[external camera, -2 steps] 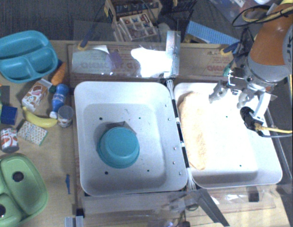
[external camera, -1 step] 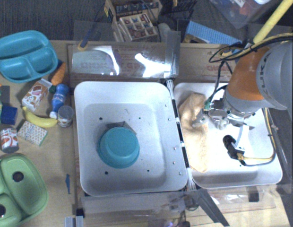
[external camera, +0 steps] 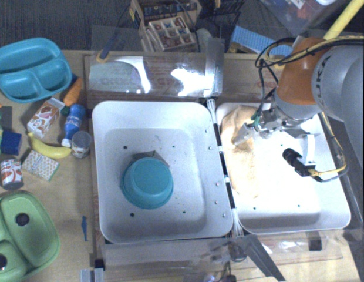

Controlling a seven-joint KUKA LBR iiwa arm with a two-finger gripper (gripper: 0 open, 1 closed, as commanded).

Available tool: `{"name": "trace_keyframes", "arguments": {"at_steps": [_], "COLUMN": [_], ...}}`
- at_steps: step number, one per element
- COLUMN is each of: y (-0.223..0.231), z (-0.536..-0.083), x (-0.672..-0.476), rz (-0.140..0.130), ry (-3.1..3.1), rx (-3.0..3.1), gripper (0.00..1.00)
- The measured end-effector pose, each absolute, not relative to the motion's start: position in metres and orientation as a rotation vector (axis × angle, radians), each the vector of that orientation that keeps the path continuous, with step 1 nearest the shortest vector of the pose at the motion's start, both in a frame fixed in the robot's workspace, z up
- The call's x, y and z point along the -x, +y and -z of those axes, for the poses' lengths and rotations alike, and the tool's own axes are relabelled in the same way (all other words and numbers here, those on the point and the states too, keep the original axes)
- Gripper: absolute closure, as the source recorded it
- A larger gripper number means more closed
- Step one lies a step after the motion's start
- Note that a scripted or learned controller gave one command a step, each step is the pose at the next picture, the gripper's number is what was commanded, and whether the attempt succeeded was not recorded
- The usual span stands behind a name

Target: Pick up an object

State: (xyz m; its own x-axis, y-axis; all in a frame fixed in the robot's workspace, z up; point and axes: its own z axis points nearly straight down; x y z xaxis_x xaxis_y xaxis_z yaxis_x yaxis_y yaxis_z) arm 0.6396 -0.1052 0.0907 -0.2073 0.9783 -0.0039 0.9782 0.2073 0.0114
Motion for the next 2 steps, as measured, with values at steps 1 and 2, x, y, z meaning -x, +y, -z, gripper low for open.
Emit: {"name": "trace_keyframes", "arguments": {"at_steps": [1, 2], "y": [-0.106, -0.049], "z": [-0.102, -0.186], "x": [-0.641, -0.657], "rz": [-0.015, -0.001], "ry": [2.429, 2.411], "rx": [-1.971, -2.01], "gripper": [1.0, 1.0]}}
